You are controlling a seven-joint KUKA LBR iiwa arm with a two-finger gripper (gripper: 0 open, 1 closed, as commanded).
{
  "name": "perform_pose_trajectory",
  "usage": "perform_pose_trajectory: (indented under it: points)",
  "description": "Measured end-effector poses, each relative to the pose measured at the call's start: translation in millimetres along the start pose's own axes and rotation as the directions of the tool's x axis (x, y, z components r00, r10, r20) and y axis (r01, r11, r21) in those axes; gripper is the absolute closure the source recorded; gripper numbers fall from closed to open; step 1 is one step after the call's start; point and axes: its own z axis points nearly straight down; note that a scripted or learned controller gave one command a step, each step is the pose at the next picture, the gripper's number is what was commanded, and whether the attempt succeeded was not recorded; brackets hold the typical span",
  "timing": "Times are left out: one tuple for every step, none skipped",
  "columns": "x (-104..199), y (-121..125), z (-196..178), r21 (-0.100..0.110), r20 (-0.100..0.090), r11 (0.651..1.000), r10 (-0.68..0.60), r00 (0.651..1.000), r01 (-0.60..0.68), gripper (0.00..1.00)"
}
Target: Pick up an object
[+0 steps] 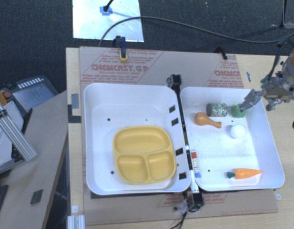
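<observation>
Camera view from above the bench: the arm comes in from the right, and its gripper (pixel 247 102) hangs over the upper right part of the right bin (pixel 266 128). Whether it is released or clenched I cannot tell from this angle. Just beside its tip, touching or nearly so, sits a small green object (pixel 238 111); I cannot make out that it is held. Taking that green object as the landmark: a small grey-green can (pixel 217 109) lies on its side just to its left, a tan drumstick-shaped toy (pixel 207 120) lies further left and a little nearer the viewer, and a white ball (pixel 238 131) rests just below. An orange toy carrot (pixel 246 173) lies well apart, near the bin's front edge. Far to the left, the left bin (pixel 104 104) holds a yellow divided plate (pixel 144 153).
</observation>
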Motion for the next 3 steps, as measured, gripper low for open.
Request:
perform_pose_trajectory:
  points:
    - [0,2,-5,-0.009,0.002,1.0,-0.002,1.0,0.002,0.0]
    - [11,2,48,-0.004,0.0,1.0,-0.003,1.0,0.003,0.0]
    - [19,5,107,-0.004,0.0,1.0,-0.002,1.0,0.002,0.0]
